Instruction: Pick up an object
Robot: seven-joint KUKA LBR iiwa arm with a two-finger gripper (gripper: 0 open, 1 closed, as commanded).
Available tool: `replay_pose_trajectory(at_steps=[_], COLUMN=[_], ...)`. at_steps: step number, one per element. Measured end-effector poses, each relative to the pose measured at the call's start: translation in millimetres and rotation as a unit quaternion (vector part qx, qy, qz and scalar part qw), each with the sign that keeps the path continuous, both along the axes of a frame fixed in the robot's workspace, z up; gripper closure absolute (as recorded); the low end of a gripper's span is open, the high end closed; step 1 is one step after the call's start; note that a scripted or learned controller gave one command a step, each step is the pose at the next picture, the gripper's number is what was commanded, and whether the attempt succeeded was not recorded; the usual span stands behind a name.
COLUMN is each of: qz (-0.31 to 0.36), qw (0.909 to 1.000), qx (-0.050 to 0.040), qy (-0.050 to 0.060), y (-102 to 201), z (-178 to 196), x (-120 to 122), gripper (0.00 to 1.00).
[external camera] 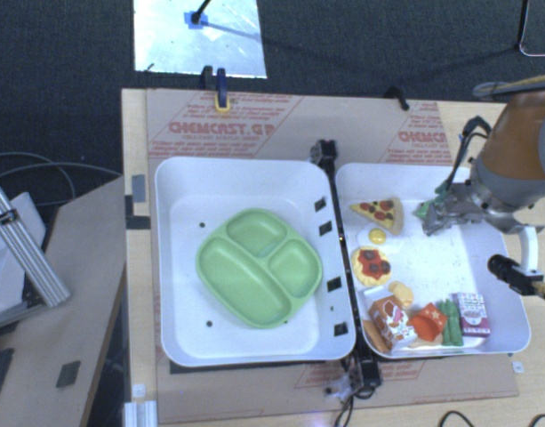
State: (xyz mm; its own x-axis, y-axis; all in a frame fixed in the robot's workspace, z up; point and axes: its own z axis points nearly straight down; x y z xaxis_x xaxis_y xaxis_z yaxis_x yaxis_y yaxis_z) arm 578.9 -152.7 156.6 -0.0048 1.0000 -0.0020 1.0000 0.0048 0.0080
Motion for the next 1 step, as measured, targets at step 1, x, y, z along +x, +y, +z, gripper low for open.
replay_pose_trajectory(at_steps=[1], qz=[0.0], qw=[1.0], qx=[0.0004], qy=[0.001], y=[2.3], z=[44.6], x=[-1.9], gripper=[1.0])
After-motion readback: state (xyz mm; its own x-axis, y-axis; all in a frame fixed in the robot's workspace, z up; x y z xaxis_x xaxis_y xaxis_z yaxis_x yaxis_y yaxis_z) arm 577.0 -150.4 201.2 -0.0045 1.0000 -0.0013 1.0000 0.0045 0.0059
